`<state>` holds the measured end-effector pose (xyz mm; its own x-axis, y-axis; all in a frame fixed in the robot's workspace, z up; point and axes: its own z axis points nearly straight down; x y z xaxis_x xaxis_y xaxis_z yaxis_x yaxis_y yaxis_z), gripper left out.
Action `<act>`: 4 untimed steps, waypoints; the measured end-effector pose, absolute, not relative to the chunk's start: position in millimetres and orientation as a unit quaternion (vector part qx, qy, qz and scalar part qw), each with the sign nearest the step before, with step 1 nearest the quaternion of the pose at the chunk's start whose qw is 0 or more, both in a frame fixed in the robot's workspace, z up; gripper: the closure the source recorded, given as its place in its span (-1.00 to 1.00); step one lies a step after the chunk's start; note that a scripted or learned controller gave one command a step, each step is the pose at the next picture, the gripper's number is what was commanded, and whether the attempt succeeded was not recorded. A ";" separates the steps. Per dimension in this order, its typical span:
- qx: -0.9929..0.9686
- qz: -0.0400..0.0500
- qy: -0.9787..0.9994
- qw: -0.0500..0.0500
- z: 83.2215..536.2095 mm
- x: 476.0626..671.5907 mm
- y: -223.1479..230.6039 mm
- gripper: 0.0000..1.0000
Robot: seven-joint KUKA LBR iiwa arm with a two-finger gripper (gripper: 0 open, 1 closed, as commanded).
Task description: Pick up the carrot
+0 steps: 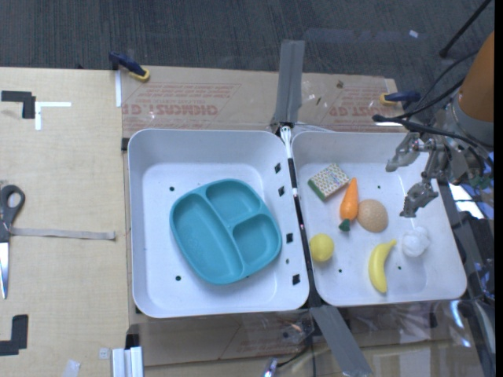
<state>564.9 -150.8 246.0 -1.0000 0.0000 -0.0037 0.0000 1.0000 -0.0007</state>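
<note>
**Bench and what rests on it**

The bench [63, 289] has a pale wooden top. Two shallow white bins sit on it side by side: the right bin [448, 285] lies beneath the gripper [415, 181], the left bin [141, 234] just beyond it, away from the arm. Brown cardboard [196, 104] lies flat under the bins' far edges. Well apart from the gripper, at the bench's far left edge, lie scissors [8, 210], with a strip of tape [67, 234] beside them.
</note>
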 end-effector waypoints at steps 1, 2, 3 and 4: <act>0.045 0.000 0.999 0.002 92.7 590.9 -103.9 -1.00; 0.043 -0.001 0.999 0.005 103.9 593.2 -103.2 1.00; -0.009 -0.001 1.000 0.003 100.9 622.5 -141.4 1.00; -0.173 -0.001 0.985 0.004 116.3 620.5 -151.0 1.00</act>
